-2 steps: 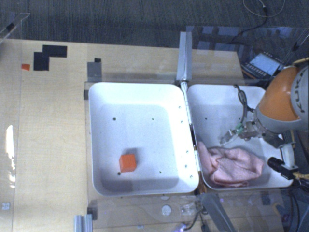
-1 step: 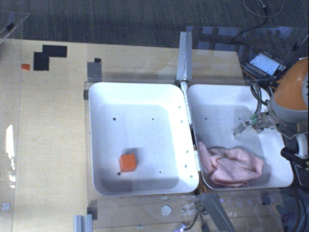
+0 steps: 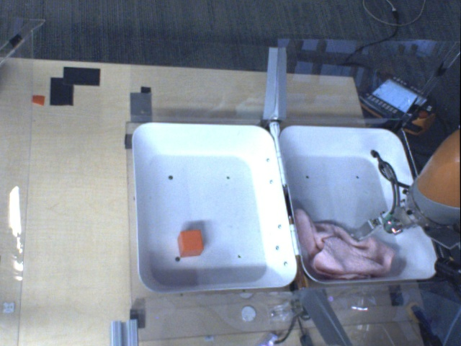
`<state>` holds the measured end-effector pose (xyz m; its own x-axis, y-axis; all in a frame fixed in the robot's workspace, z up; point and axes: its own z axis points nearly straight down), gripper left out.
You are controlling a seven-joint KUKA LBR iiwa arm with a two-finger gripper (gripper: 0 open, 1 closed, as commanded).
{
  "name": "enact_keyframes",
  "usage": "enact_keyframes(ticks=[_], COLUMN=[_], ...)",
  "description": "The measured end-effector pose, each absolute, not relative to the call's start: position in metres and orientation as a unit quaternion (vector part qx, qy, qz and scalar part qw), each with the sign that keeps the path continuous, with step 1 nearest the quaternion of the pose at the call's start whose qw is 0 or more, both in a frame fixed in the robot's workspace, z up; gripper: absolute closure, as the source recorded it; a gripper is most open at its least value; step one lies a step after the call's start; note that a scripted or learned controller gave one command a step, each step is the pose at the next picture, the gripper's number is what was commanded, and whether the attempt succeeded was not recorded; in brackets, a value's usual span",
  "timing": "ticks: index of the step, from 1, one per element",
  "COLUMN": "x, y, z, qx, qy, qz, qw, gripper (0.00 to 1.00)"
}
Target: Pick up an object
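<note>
A crumpled pink cloth [image 3: 338, 252] lies along the near side of the right bin [image 3: 338, 157]. In the left bin [image 3: 209, 157] a small orange cube [image 3: 191, 243] rests near the front left corner. My gripper [image 3: 373, 226] reaches in from the right, low over the right bin, its tip at the cloth's upper right edge. The arm's orange band [image 3: 443, 179] sits at the right edge of the view, above the wrist.
A metal divider [image 3: 274, 92] runs between the bins at the back. Black and orange markers [image 3: 68, 85] lie on the wooden bench at the far left. A tablet and cables [image 3: 395, 96] sit behind the right bin.
</note>
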<state>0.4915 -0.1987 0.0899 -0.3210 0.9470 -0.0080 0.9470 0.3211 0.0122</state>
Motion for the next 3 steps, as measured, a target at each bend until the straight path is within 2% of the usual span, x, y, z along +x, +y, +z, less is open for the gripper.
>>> enact_keyframes(ticks=[1,2,3], x=[0.547,0.616,0.535], y=[-0.106,-0.107,-0.155], z=[0.091,0.089,0.162], qx=[0.537,0.607,0.672], qy=[0.843,0.795,0.741], qz=[0.005,0.0032,0.0019], qw=[0.008,0.005,0.004], gripper=[0.0,0.0,0.0])
